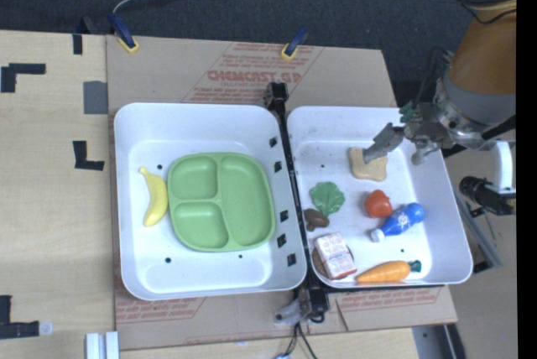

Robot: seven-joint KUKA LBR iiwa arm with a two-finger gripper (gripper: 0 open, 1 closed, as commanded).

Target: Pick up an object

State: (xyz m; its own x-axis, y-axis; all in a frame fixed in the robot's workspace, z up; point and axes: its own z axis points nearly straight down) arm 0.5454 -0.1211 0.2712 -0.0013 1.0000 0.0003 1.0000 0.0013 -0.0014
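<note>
In the right bin [436,261], along its upper edge: the end effector [379,144], reaching in from the right on the grey arm [480,72] with its orange band. Fingers angled down toward the left, tips just above or touching a tan piece of bread [369,166]; hard to tell whether open or closed at this angle, and nothing clearly seen between them.

Below the bread, toward the middle of the same bin: a green leafy piece of lettuce [327,197], with a small brown lump [315,220] just beneath it near the left wall. To the right of the lettuce, a red tomato [377,203], and just beside that a blue and white bottle [398,222] lying tilted. Along the near edge, a small printed carton [334,255] and an orange carrot [385,272] lying flat, close together.

In the left bin [134,265]: a green divided plate [222,201] near the middle, and a yellow banana [154,196] just left of it, close to the plate's rim.

Under both bins: a cardboard sheet [243,72] on the counter [50,181].
</note>
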